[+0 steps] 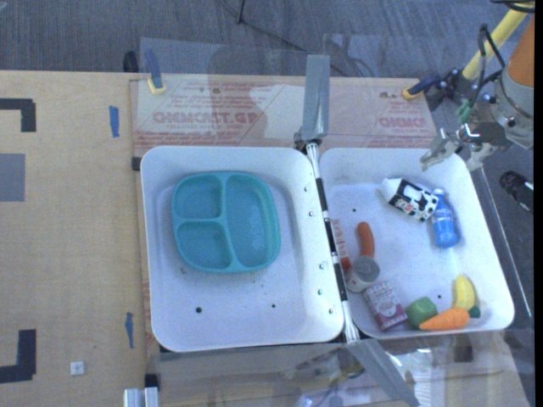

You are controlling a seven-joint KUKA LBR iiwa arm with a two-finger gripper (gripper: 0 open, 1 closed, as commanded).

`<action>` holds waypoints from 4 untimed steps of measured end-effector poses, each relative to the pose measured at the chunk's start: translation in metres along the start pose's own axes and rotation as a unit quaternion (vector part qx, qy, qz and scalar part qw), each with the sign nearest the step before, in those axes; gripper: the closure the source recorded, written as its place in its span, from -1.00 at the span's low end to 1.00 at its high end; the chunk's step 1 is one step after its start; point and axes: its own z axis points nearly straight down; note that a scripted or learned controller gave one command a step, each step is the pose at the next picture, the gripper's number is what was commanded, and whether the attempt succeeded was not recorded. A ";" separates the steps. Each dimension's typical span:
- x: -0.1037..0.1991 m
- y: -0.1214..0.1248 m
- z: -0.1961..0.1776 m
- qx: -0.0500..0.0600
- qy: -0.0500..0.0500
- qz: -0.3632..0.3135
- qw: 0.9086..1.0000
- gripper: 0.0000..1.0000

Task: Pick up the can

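Observation:
The can (366, 272) is small with a grey round end facing up. It sits in the right bin (488, 253) close to the bin's left wall, between an orange-red sausage (365, 238) and a pink box (386, 305). My gripper (452, 145) hangs over the far right corner of that bin, well away from the can. It is open, with nothing between its fingers.
A cow-patterned carton (410, 199) and a blue bottle (444, 226) lie in the right bin's far half. A banana (463, 292), a green item (420, 310) and a carrot (445, 319) lie at its near right corner. A teal divided plate (226, 221) rests in the left bin (170, 312).

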 end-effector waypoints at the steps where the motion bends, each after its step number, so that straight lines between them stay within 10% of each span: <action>1: -0.007 0.028 0.139 0.000 0.000 0.005 1.000 -1.00; 2: 0.014 -0.005 0.172 -0.011 -0.004 0.085 0.996 -1.00; 3: 0.011 -0.006 0.162 -0.010 -0.003 0.088 0.996 1.00; 4: 0.105 -0.002 -0.037 0.000 0.000 0.243 0.970 1.00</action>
